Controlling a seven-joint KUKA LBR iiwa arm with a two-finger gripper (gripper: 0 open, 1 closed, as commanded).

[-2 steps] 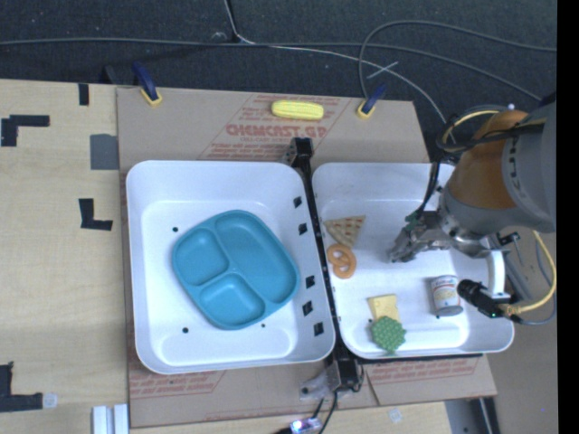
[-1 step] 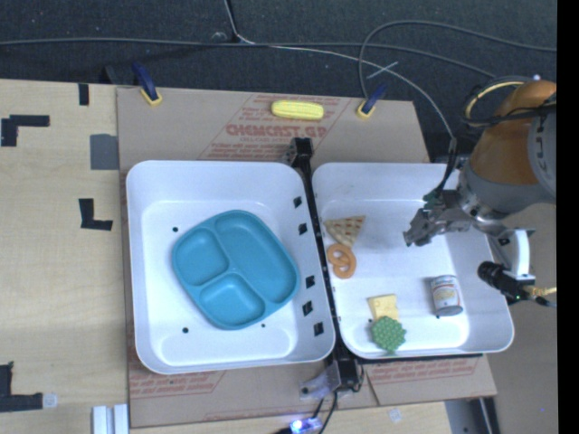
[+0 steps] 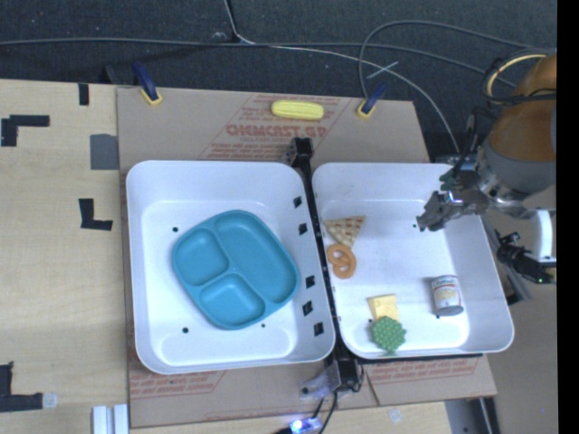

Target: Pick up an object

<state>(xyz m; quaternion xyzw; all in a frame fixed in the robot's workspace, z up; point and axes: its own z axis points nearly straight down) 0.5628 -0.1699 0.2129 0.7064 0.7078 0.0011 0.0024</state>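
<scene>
Broccoli (image 3: 388,334), a knobbly green toy floret, sits closest to the lens at the front of the right bin (image 3: 470,242), touching a pale yellow cheese-like block (image 3: 383,306) just behind it. Further back lie a glazed brown pretzel (image 3: 342,261) and a tan waffled wedge (image 3: 346,229), both near the divider, while a small grey can (image 3: 445,296) lies toward the right wall, well apart from the rest. The pincer (image 3: 434,215) hangs over the bin's rear right part, above bare white floor; whether its tips are apart or together I cannot tell, and nothing is seen between them. For a clean pick, the can looks the best target: rigid, rounded, isolated, so the arm should centre over it and close across its narrow width. The left bin (image 3: 145,242) holds a smooth blue sectioned plate (image 3: 234,268); a yellow toy (image 3: 297,109) rests on the cardboard-covered counter (image 3: 226,125) behind.
</scene>
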